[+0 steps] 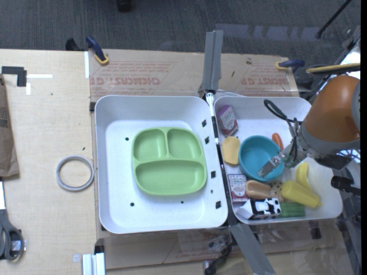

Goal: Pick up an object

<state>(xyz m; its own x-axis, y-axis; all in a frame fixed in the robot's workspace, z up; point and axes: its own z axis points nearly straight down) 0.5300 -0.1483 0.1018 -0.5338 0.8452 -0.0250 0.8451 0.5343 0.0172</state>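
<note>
The right bin holds a blue bowl, a yellow wedge, a purple packet, a brown roll, a black and white toy, a yellow bottle, a banana-like piece and an orange bit. My gripper reaches down from the right and sits at the blue bowl's right rim. Its metal fingers point into the bowl. No object shows between them.
The left bin carries a green divided plate. A grey tape ring lies on the bench at left, with a brown bag at the far left edge. Clamps sit along the cardboard at the back.
</note>
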